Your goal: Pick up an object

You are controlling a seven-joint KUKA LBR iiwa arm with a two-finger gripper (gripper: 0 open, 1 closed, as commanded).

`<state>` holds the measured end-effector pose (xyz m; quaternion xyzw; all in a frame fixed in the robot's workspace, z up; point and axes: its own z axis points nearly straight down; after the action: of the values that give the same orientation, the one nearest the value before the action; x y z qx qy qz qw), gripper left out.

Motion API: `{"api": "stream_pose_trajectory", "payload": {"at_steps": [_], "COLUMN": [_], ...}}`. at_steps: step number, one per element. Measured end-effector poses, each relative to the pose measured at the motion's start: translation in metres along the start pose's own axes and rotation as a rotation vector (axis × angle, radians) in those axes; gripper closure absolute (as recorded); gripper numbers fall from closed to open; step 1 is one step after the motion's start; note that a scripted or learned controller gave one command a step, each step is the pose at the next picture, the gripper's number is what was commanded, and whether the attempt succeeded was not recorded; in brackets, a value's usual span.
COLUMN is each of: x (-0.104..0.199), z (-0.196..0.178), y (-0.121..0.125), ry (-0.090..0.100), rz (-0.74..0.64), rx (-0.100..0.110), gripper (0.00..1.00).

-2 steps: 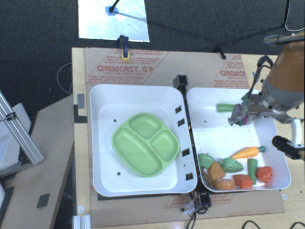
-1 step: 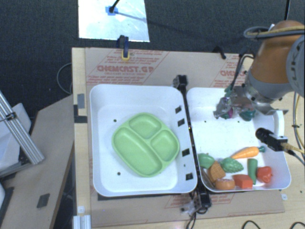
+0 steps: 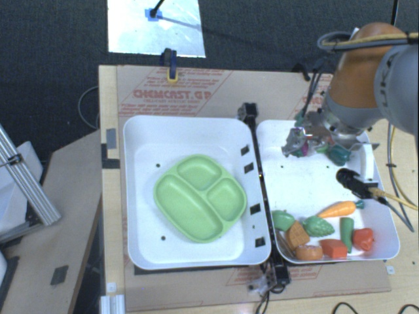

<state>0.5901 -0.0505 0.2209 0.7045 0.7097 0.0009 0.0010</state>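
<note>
**Gripper low at the far end of the right bin, small toys within reach**

The gripper (image 3: 296,142) hangs over the far end of the right bin (image 3: 308,185), and whether it is spread or closed cannot be told from this angle. Just beside its tip sits a small purple-and-green piece (image 3: 303,149). Whether the two are touching is not clear, and nothing shows it as held. A teal piece (image 3: 340,154) lies close by, under the wrist.

Well apart from them, along the near wall of the same bin, the rest of the toy food is bunched together. The orange carrot (image 3: 338,209) lies on its side, with a green leafy piece (image 3: 319,227) just beside it and a red tomato (image 3: 363,239) in the corner. The left bin (image 3: 144,149) carries a green divided plate (image 3: 200,198).

On handling, these look like moulded plastic, so they are probably light, stiff and in no danger of breaking. They also look smooth and rounded, and so liable to squirt out of a pinch. The purple-and-green piece is the nearest candidate, and it is best taken squarely across its widest part. If the carrot is chosen, it tapers, so the thick middle is the place to grip, not the tip. The bunched pieces touch one another, which leaves little room to get down either side
</note>
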Motion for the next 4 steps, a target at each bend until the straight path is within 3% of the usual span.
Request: {"api": "stream_pose_trajectory", "payload": {"at_steps": [1, 3, 4], "x": [0.002, 0.003, 0.008], "z": [-0.014, 0.006, -0.01], "y": [-0.009, -0.008, -0.016], "ry": [0.001, 0.0, 0.001], "rz": [0.001, 0.003, 0.001], "rx": [0.001, 0.002, 0.001], "gripper": [1.0, 1.0, 1.0]}}
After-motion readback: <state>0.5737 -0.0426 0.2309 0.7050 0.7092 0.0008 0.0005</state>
